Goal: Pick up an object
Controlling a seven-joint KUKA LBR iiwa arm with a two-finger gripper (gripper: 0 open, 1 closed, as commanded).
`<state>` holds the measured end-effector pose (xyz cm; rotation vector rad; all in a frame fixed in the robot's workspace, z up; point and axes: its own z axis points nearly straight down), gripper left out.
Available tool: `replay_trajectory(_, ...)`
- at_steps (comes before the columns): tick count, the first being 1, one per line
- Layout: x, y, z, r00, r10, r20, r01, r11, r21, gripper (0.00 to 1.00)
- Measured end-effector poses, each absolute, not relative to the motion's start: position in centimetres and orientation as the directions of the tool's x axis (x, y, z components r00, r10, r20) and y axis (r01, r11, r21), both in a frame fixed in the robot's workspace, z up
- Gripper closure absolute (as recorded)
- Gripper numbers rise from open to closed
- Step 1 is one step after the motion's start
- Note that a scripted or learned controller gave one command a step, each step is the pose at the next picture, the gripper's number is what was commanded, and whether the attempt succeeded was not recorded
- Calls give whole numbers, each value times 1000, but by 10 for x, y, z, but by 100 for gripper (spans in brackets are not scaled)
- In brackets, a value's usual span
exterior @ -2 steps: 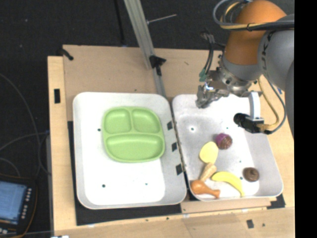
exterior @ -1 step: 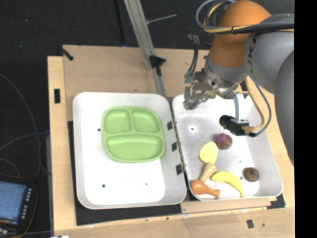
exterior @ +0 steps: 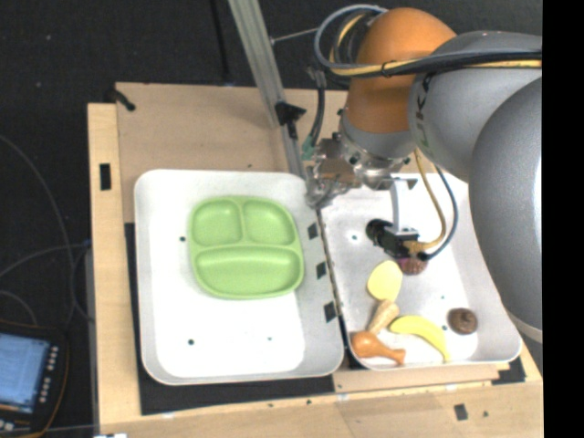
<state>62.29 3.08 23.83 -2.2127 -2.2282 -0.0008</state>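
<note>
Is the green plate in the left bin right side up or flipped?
Right side up. The green plate lies flat in the left bin, its three compartments facing the camera.

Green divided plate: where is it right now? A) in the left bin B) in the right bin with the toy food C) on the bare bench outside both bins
A: the green divided plate lies flat in the left bin, while the banana and the other small items sit in the right bin.
</note>
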Motion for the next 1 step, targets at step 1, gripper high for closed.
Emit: replay_trajectory(1,614,77,231,-7,1000,1,1000,7,-1,100)
